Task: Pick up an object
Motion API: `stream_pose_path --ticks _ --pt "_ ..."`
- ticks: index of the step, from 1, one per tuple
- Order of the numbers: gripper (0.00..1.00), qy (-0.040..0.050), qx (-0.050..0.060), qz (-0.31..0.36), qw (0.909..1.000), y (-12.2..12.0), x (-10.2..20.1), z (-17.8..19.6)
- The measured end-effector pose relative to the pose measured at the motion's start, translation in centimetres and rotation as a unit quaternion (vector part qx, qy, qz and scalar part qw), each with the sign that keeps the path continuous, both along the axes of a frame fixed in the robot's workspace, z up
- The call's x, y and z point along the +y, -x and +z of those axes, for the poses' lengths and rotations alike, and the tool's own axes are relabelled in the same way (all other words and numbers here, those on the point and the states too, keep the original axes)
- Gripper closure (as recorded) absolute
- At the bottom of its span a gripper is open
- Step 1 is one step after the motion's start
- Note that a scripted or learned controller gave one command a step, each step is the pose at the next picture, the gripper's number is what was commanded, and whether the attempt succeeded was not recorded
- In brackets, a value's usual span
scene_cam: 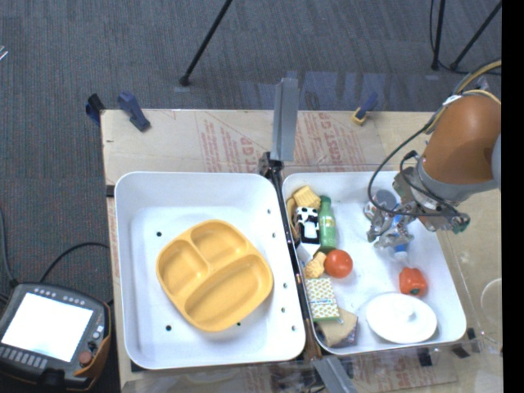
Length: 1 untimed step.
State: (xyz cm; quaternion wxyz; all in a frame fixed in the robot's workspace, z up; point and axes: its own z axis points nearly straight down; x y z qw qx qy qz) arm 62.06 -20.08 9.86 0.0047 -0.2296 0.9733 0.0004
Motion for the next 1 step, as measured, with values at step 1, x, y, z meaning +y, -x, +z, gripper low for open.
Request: stream_pose_path --ticks 1 --pt "0.0 -0.0003 0.0 0.0 1.0 0.03 0.01 -0.06"
